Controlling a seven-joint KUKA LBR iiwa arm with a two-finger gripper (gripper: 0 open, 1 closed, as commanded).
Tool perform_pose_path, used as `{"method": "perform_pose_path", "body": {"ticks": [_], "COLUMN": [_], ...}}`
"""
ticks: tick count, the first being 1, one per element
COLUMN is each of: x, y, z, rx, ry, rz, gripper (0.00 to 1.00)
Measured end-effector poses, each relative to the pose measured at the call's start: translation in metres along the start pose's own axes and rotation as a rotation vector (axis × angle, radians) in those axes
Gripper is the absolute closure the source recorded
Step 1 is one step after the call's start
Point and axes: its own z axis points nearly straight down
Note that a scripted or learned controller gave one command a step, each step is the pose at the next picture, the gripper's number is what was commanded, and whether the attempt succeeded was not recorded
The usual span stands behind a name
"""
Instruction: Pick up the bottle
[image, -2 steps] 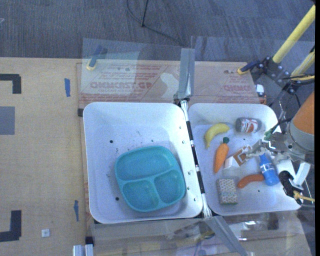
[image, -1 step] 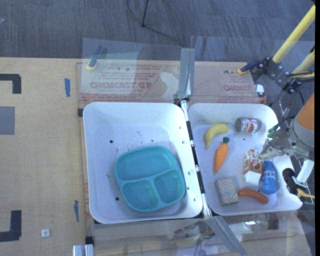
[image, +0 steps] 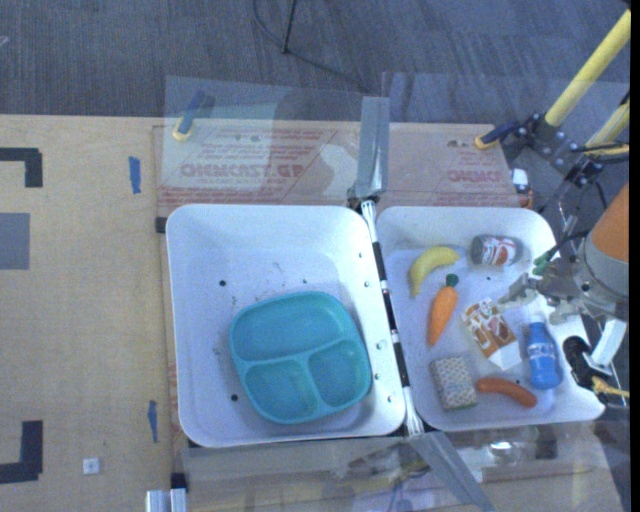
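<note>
- Gripper (image: 553, 290): hanging over the right-hand side of the right bin (image: 400, 330), just above the bottle's cap end (spread or pressed together cannot be told from this slant).
- Nothing seen caught in it; no contact with the bottle evident.
- Bottle (image: 541, 358): lying flat on the right bin's floor near the right wall, cap toward the gripper. Blue, smooth, cylindrical, apparently plastic, with a pale label round the middle.
- Progress, as judged: approach stage at most. Descent, closing on the body and lift all outstanding.
- Orange-and-white carton (image: 490, 328): just beside the bottle on its left, boxy, printed, tilted. Likely to crowd a grasp from that side.
- Red sausage (image: 507, 391): near the bottle's base, glossy, slightly curved.
- Speckled sponge block (image: 454, 382): further left, rough-looking, rectangular.
- Carrot (image: 441, 310) and banana (image: 433, 265): toy-like, smooth, well apart from the bottle.
- Tin can (image: 496, 250): on its side near the far wall, dull metal ends.
- Left bin (image: 190, 260): shallow white plastic, rounded corners, holding a teal divided plate (image: 240, 335), matte, three compartments.
- Handling judgement: round, slick bottle body liable to roll or slip under an off-centre pinch.
</note>
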Motion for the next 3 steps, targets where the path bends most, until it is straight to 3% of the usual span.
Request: {"method": "perform_pose_path", "body": {"ticks": [1,2,3], "x": [0.032,0.0,0.001], "y": [0.008,0.006,-0.002], "z": [-0.055,-0.028,0.014], "rx": [0.047,0.051,0.031], "ry": [-0.009,-0.009,-0.002], "rz": [-0.157,-0.121,-0.018], "gripper": [0.0,0.0,0.0]}}
